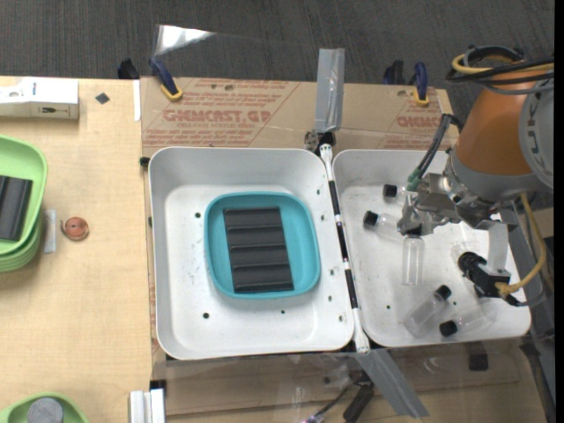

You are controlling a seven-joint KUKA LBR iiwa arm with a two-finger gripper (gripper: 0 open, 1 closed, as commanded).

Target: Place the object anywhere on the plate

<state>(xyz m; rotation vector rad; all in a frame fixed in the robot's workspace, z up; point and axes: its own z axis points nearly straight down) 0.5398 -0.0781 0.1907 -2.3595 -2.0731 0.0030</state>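
A teal plate lies in the middle of the left bin, with a black ridged block resting on it. Several clear vials with black caps lie in the right bin. One vial lies just in front of my gripper, and a second vial is to the gripper's left. Two more vials lie near the bin's front right corner. The gripper hangs low over the middle of the right bin, and nothing can be seen held in it.
A loose black cap lies at the back of the right bin. A black cable fitting hangs off the arm to the right. A green tray sits at the far left, and cardboard lies behind the bins.
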